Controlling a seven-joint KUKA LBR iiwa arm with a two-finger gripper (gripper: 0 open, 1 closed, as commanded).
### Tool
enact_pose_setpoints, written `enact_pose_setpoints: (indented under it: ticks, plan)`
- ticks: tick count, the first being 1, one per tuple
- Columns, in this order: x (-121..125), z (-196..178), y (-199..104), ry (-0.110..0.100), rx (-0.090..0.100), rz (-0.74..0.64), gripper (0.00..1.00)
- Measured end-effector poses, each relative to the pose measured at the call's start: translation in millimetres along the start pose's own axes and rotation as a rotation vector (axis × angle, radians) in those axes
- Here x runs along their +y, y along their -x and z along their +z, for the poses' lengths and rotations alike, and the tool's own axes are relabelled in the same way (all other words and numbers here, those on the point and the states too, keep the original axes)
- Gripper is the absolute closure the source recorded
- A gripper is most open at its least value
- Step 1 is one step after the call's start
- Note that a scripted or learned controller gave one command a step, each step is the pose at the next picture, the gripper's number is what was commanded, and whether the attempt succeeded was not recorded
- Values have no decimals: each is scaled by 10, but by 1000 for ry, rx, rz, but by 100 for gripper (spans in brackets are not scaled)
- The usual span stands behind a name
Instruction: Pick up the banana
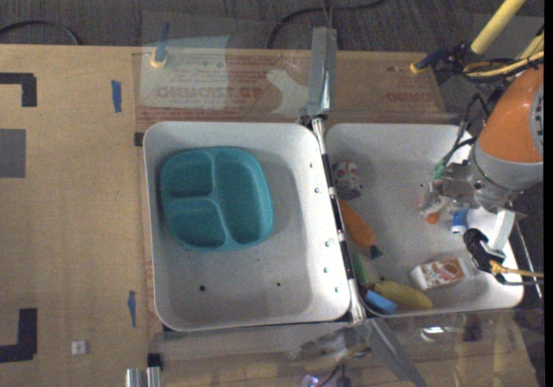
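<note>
The yellow banana [403, 294] lies along the front wall of the right bin [393, 148], near its front left corner, with a small blue item [379, 301] touching its left end. My gripper [443, 202] hangs over the right half of the same bin, well behind and to the right of the banana. The grey arm with its orange band [517, 122] reaches in from the right above it. Nothing of the banana is near the gripper.
An orange carrot [356, 225], a green piece [364, 269] and a small patterned can [347, 178] line the right bin's left wall. A white and orange carton [441, 273] lies just right of the banana. The left bin [173, 290] holds a teal divided plate [215, 196].
</note>
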State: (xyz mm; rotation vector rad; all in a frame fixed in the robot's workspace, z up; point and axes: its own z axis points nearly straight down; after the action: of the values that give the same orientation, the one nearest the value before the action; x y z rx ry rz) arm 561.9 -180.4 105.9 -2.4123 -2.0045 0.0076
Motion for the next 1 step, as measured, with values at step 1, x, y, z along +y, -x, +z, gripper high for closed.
enact_pose_setpoints:
  ticks: [1]
  plan:
    - [0, 0, 0, 0, 0, 0, 0]
